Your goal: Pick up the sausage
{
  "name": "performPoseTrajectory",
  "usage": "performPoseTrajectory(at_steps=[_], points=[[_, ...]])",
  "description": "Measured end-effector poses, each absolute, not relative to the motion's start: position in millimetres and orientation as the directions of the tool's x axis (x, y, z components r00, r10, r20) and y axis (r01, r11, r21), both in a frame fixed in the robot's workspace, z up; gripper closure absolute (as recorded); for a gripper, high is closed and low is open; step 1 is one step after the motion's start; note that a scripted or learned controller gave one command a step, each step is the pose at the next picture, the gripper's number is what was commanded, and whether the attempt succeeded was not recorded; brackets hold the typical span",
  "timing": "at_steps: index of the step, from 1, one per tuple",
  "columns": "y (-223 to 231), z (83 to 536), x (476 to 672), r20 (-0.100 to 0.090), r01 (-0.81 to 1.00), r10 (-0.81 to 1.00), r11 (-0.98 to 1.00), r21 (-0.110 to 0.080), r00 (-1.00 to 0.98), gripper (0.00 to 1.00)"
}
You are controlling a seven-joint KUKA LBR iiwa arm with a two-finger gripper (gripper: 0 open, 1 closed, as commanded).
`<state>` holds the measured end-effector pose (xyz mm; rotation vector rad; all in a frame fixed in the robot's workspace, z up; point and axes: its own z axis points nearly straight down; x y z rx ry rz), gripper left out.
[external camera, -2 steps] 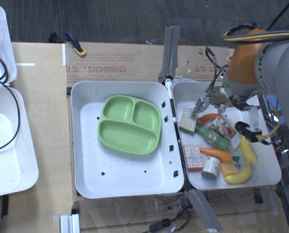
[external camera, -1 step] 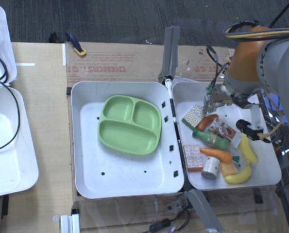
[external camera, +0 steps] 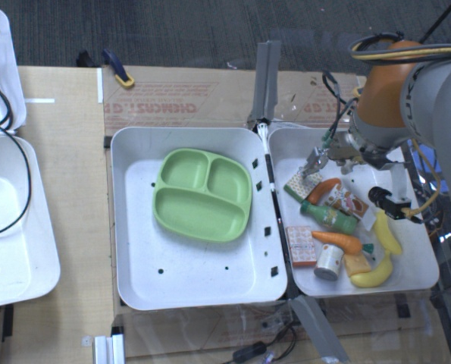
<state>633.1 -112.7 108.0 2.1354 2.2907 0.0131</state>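
Note:
The sausage (external camera: 321,189), a short red-orange link, lies tilted in the upper left part of the right bin (external camera: 414,279). It rests between a green card (external camera: 295,188) and a printed packet (external camera: 352,203). My gripper (external camera: 315,162) hangs just above and to the left of the sausage's upper end. It is open, with nothing between its fingers. The grey arm with its orange band (external camera: 384,89) reaches in from the upper right.
Crowded around the sausage are a green bottle (external camera: 331,217), a carrot (external camera: 339,241), a small can (external camera: 329,262), a pink wafer (external camera: 301,246) and two bananas (external camera: 386,235). In the left bin (external camera: 134,271) sits a green divided plate (external camera: 203,196).

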Motion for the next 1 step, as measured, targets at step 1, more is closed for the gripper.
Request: performPoseTrajectory(at_steps=[1], points=[[-111.1, 98.3, 625.2, -0.004, 0.996, 0.996, 0.086, 0.013, -0.086, 0.00]])
